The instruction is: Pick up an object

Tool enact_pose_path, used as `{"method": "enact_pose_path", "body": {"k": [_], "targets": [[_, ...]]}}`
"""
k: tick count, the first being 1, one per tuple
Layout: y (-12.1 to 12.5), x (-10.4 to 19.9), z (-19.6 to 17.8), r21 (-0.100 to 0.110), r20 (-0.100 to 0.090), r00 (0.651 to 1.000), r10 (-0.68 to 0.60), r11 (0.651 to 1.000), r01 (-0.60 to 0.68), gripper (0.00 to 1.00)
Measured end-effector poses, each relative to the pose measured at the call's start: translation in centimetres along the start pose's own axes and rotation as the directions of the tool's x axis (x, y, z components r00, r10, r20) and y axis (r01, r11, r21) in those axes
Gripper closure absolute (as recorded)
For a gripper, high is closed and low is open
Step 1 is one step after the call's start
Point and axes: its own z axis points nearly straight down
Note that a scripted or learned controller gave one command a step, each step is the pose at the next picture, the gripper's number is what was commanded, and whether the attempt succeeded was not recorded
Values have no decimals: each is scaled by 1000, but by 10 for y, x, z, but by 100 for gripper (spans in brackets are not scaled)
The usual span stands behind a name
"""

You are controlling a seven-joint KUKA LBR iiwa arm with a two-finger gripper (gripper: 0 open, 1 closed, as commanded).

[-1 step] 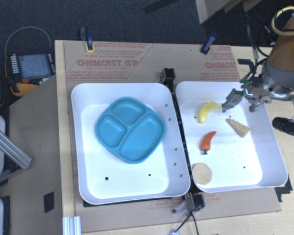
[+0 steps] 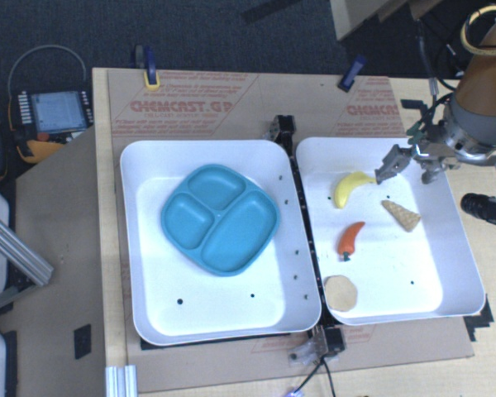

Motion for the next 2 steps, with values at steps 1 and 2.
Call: {"method": "enact_pose_path", "body": {"k": [1,2], "targets": [[2,-1,42,3,0,1000,0,1000,0,0],[-2,1,84,3,-1,1000,1,1000,-1,0]]}}
